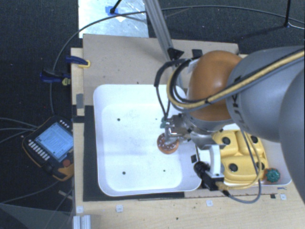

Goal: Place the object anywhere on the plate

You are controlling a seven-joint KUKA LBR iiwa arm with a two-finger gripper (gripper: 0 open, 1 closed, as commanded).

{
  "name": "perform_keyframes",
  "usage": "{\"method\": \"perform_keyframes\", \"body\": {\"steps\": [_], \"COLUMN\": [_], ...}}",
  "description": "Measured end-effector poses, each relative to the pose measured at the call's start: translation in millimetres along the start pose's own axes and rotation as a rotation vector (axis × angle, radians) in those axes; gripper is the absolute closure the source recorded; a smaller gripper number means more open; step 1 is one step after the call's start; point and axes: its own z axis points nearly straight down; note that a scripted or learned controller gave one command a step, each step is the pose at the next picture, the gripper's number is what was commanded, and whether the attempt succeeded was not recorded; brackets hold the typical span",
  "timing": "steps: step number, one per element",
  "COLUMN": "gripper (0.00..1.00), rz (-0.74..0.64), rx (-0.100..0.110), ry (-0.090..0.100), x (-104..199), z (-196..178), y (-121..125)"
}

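The gripper (172, 130) is low over the right edge of the left bin (114, 175). A small brown round thing (167, 146), maybe the object, sits just under it. I cannot tell its grip. The plate job looks unfinished.

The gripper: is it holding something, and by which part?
It cannot be told. The gripper sits right over a small round brown object in the left white bin.

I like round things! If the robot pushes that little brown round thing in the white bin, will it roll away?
Probably not far. The brown round thing looks flat like a disc and lies flat on the white bin, so it would likely slide. It looks small, probably light. The gripper sits right above it.
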Motion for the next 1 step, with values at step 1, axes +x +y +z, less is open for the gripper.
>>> {"method": "perform_keyframes", "body": {"steps": [1], "gripper": [0.00], "rz": [0.000], "rx": [-0.001], "ry": [0.000], "x": [0.0], "z": [-0.1], "y": [0.1]}}
